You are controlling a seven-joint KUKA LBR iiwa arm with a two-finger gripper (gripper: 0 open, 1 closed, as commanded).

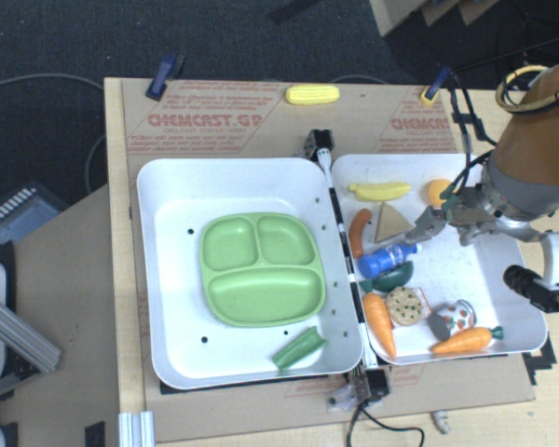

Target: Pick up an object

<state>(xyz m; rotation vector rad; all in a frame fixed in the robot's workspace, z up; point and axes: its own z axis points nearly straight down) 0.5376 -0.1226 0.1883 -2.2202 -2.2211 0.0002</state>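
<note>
A robotics lab: 2 white bins (158, 250) on a cardboard-topped bench (214, 119) clamped at 12 o'clock, toy food inside, cables trailing over dark carpet (56, 26).

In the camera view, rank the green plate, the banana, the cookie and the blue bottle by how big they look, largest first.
1. Green plate, by far the largest.
2. Blue bottle and banana: they look about alike in length, so I won't rank them.
3. Cookie, the smallest.
</note>
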